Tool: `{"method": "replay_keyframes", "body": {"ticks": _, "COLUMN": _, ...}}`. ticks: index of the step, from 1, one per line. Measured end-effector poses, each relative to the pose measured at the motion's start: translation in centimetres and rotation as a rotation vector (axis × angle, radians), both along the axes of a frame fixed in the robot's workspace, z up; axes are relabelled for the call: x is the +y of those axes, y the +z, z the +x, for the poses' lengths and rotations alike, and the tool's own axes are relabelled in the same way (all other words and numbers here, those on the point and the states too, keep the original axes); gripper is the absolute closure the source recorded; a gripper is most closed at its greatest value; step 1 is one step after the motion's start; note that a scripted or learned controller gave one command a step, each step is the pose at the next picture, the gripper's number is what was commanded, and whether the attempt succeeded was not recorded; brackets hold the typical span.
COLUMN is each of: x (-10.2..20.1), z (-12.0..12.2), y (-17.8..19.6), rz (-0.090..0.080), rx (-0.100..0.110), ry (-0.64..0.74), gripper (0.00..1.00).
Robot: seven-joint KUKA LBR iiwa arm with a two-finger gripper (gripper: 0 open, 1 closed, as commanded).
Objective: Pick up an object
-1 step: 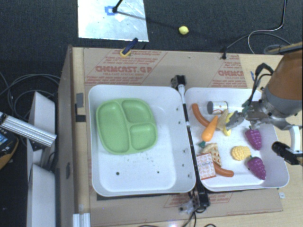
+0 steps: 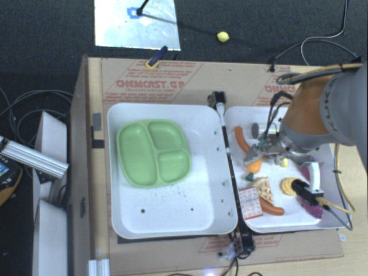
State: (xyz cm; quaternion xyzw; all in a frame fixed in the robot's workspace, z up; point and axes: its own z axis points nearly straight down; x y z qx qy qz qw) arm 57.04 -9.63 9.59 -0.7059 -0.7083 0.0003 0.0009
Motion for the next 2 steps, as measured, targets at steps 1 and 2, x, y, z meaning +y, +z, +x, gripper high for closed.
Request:
{"method": "replay_keyframes", "body": {"ticks": 1, "x": -0.1, "z": 0.1, "y": 1.1, "rz": -0.001, "rx": -0.004, "ry": 0.001, "gripper": 1.0}}
{"method": "replay_keyframes", "body": {"ticks": 2, "x": 8.9, "z": -0.2, "y": 8.9, "rz": 0.001, "rx": -0.005, "ry": 0.002, "gripper": 1.0}}
